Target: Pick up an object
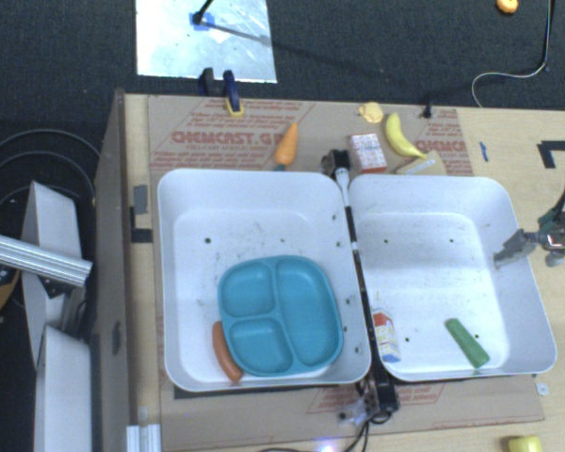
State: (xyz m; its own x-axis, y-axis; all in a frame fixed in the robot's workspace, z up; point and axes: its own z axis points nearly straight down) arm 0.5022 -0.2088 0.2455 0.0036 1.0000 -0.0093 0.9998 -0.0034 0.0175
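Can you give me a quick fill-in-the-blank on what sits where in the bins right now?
1. The blue tray with three compartments lies in the ____ bin as the camera sees it.
2. The hot dog lies against the tray's ____ edge.
3. The green object lies in the right bin, near its ____ corner.
4. The banana lies on the cardboard, ____ the bins.

Missing words: left; left; front right; outside

Even, bluish overhead light; white bins [264, 196] bright, mildly glaring; shadows soft; detail slightly blurred.
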